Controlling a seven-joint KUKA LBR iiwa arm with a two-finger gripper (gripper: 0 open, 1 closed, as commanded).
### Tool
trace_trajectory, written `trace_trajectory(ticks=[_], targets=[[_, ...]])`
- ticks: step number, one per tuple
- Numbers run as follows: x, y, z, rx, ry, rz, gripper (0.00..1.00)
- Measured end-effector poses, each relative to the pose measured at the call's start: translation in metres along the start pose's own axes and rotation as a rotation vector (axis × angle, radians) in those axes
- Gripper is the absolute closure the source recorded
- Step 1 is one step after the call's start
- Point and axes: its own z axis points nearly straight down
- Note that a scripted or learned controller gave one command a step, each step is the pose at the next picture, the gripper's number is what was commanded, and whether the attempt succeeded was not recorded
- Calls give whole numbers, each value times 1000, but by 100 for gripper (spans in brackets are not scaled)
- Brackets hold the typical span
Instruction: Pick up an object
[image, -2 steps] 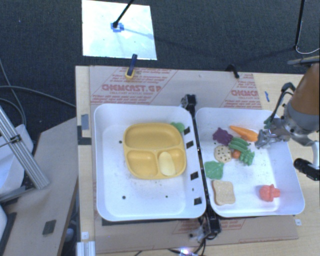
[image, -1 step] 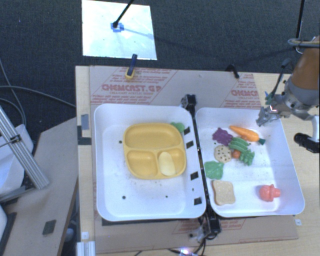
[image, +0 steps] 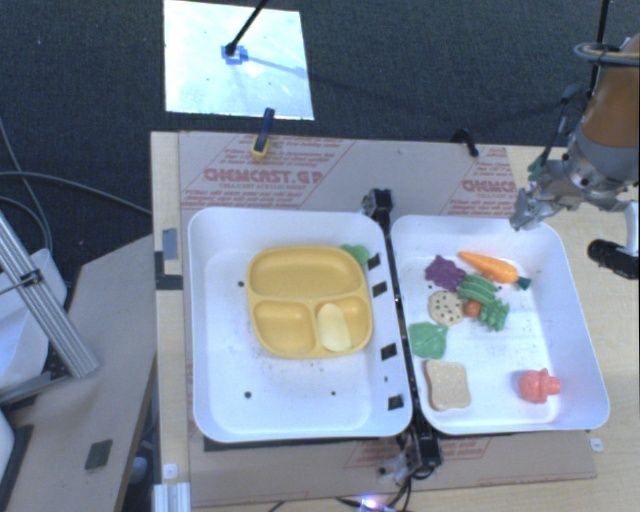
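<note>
End effector (image: 527, 212) above the right bin's (image: 575, 300) far rim, nothing visibly gripped, finger opening impossible to tell

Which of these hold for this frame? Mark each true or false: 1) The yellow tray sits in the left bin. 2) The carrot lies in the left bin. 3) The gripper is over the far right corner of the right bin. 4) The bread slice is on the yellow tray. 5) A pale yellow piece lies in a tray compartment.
1) True: the yellow tray sits in the left bin.
2) False: the carrot lies in the right bin.
3) True: the gripper hangs there.
4) False: the bread slice lies on the right bin's floor.
5) True: the pale yellow piece is in the tray's near right compartment.
</note>
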Motion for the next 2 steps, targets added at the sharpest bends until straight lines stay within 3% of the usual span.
trace_trajectory(ticks=[1,2], targets=[[61,8,-15,1,2,-3,100],[13,-13,2,6,-2,9,100]])
